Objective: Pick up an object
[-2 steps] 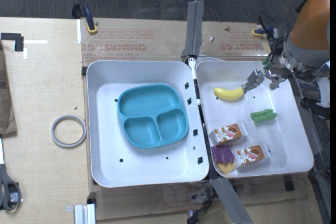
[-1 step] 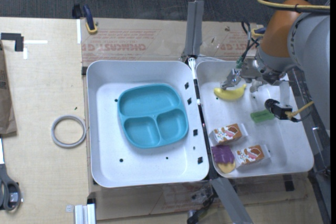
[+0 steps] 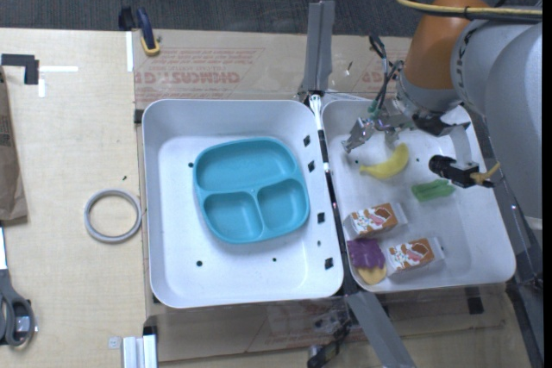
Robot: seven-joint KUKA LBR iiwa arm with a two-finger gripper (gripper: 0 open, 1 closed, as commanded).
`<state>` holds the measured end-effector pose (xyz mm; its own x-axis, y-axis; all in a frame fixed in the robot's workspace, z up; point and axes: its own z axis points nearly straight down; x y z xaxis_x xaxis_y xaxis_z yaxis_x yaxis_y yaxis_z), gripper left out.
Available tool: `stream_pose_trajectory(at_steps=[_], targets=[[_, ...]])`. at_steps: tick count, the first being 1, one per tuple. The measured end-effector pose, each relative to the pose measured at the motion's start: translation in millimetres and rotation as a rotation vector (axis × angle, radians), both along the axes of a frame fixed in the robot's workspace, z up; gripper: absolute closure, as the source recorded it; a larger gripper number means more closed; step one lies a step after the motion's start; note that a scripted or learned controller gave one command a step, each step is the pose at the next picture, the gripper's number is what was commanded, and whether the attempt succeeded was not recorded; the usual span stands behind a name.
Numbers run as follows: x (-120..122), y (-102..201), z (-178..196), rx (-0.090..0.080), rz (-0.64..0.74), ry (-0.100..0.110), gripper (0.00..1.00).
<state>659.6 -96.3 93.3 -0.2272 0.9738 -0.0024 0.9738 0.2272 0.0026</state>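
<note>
Lying curved, yellow banana [image 3: 387, 163], just below claw [image 3: 366, 134]

Little can be read. The flat brown cardboard sheet [image 3: 226, 65] at twelve o'clock above the white bins bears faded red block lettering, seen upside down and too faint to make out. The two small orange-and-white snack packets [image 3: 374, 220] [image 3: 415, 254] at four o'clock carry printed pictures, their wording too small to read.
</note>
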Motion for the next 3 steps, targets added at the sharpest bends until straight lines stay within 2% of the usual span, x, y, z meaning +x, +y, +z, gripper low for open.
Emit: stream_pose_trajectory(at_steps=[1, 2, 3], targets=[[-61.0, -21.0, -1.8, 0.001, -0.06, 0.004, 0.0], [-61.2, -23.0, 7.0, 0.001, -0.065, 0.004, 1.0], [-93.4, 4.7, 161.3, 0.0, -0.009, 0.003, 1.0]])
